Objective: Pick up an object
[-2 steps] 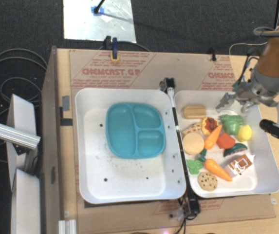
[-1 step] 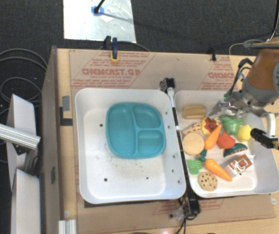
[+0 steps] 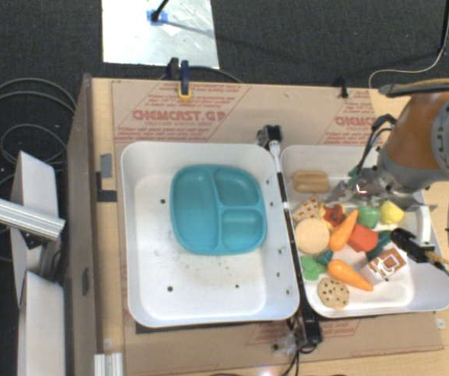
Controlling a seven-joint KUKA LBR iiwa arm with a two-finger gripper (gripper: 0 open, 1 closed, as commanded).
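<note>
The right bin (image 3: 436, 288) holds a pile of toy food: a tan bread stick (image 3: 311, 182), a round bun (image 3: 313, 236), two orange carrots (image 3: 349, 275), a cookie (image 3: 333, 292), a waffle piece (image 3: 307, 209), a red piece (image 3: 363, 238), a green piece (image 3: 369, 216), a yellow piece (image 3: 392, 211) and a small house-like block (image 3: 386, 264). My gripper (image 3: 356, 188) reaches in from the right and hangs low over the pile's far side, just above the red and green pieces. Nothing visibly sits in it.
The left bin (image 3: 150, 288) carries a teal divided plate (image 3: 217, 209). A rail with a clamp (image 3: 271, 138) separates the two bins. Cardboard (image 3: 208, 112) lies under both. Cables (image 3: 20, 116) coil on the dark floor at left.
</note>
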